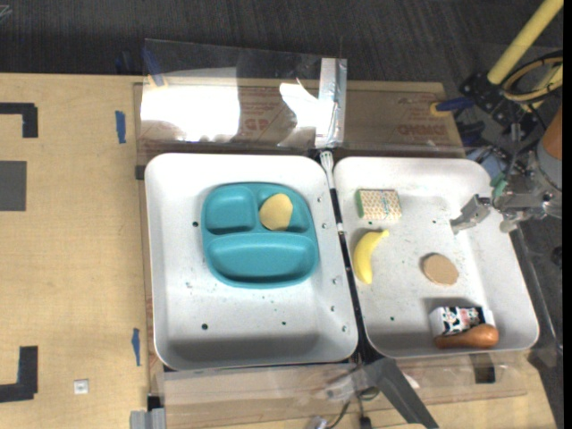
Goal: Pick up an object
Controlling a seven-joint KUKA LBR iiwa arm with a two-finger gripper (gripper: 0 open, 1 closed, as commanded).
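Two shallow white bins side by side on the bench: left bin (179, 329) and right bin (402, 329), touching along a middle seam

In the left bin, a teal divided tray (255, 262) set toward 12 o'clock of the bin's centre; in the tray's upper right compartment, at about 1 o'clock, a yellow round object (276, 211), lemon-like

In the right bin, five loose things:
- a sponge (380, 205) with a green edge and speckled top, at 11 o'clock
- a banana (367, 254) just below it, at 9 o'clock, close to the seam wall
- a tan round disc (440, 269) near the centre, well apart from the banana
- a small black-and-white carton (459, 318) at 5 o'clock
- an orange elongated object (468, 336) touching the carton's lower edge, against the front wall

Gripper (487, 208) over the right bin's rim at 2 o'clock, apart from all five things; nothing visible between its fingers; how far open they stand: cannot tell, too small and cluttered
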